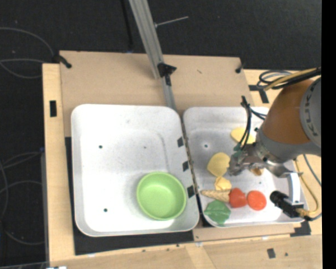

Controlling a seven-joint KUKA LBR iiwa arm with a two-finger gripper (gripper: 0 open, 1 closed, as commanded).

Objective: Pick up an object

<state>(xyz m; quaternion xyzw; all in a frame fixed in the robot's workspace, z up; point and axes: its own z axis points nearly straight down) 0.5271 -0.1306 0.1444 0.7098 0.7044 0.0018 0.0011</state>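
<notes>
The right bin holds several small objects. A pale yellow round piece lies near its middle, with a smaller yellow piece just below it. Another yellow piece sits farther back, partly behind cables. Along the front lie a tan cone, a red ball, an orange-red ball and a green lump. My gripper hangs low over the bin, just right of the pale yellow round piece. The arm's orange band rises behind it.
The left bin holds a green bowl at its front right. A slanted metal pole runs from the back down to the divider between the bins. Cables trail over the right bin's back right corner.
</notes>
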